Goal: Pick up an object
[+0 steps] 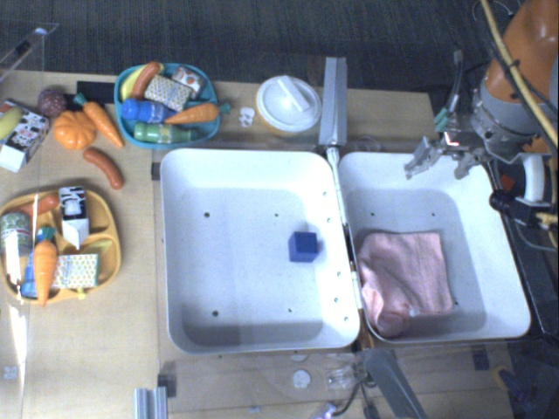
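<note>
Hanging over the far right corner of the right bin [515, 317], the gripper [441, 160] has its jaws spread apart and nothing is between them. The arm [515, 77], grey with an orange part, comes in from the right side. In the right bin a pink cloth [406, 278] lies crumpled, near the wall that divides the two bins. In the left bin [179, 251] a small blue cube [303, 246] sits alone, toward the right half of the floor, well apart from the gripper. Beyond the bins, on the worktop [122, 356], stand a white lidded bowl [287, 103] and a blue basket [166, 103] with toy food. On the left there is a yellow tray [109, 256] with more toy food, and a toy pumpkin [73, 130].
</note>
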